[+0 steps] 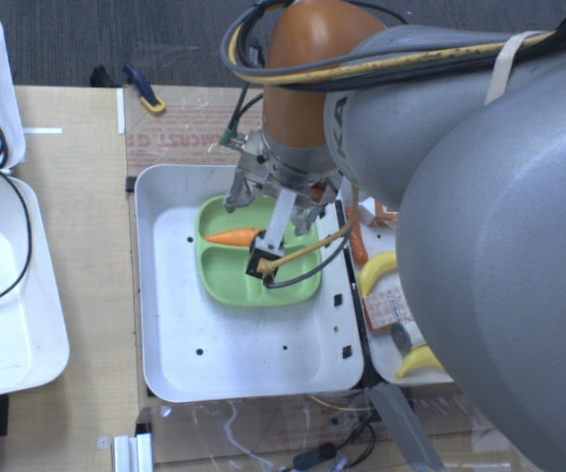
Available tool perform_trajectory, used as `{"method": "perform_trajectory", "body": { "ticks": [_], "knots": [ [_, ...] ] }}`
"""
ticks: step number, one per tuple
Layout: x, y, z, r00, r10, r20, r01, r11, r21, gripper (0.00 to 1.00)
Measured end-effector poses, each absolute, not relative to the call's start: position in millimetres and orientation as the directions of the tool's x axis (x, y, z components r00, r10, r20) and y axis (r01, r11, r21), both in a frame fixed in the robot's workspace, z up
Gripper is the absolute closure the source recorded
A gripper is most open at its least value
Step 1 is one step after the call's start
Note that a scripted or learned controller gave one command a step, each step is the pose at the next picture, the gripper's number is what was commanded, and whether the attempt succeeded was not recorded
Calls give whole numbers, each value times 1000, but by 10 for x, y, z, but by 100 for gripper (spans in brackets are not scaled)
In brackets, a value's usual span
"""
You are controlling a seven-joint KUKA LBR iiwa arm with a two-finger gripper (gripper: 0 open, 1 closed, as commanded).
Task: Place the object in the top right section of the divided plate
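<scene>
hovering over the far right part of the green divided plate [293, 288], the claw [266, 214] may be released or clenched; i cannot tell. the carrot [232, 235] lies in the plate's far left section, so the placing looks unfinished.

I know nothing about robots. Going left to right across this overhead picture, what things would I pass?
left white bin → blue-and-yellow tool → carrot, lying on the green divided plate → banana
</scene>
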State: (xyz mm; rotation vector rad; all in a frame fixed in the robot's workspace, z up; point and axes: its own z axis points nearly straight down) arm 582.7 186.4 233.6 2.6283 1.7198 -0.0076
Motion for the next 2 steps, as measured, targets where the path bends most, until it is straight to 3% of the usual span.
{"method": "perform_trajectory", "body": {
  "ticks": [1, 2],
  "knots": [
    [5829, 1853, 2414, 399, 917, -9, 917, -400, -4, 100],
    [5487, 1322, 3085, 338, 941, -4, 941, -338, -2, 100]
  ]
}}
